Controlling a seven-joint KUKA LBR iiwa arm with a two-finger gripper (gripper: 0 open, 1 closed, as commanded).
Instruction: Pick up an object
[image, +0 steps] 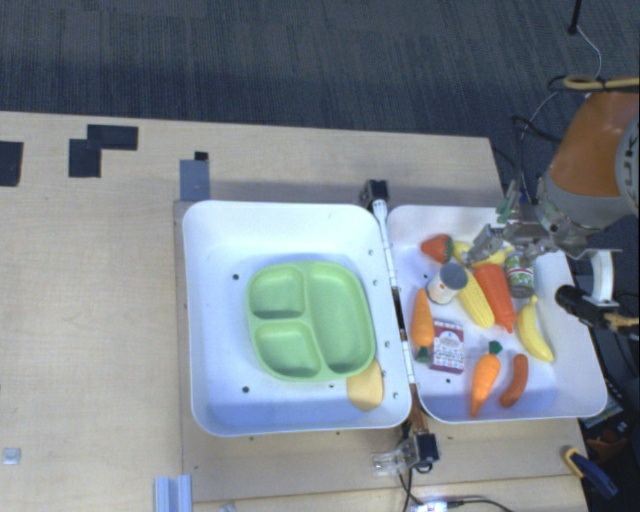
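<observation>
Camera view is showing the gripper (512, 240) hovering over toy food — grip state unclear; the orange carrot (493, 292) looks light, stiff — grasp mid-body.

Counter (90, 330): pale wood-grain top, running across the lower part of the view and lying evenly lit, no hard shadows showing. Black square markings (100, 148) are sitting along its far left edge. A small grey bracket (194, 178) is standing upright near the far edge. Beyond the counter, dark blue-grey carpeted floor (280, 55) is filling the top of the view. Black cables (585, 40) are hanging at upper right.
</observation>
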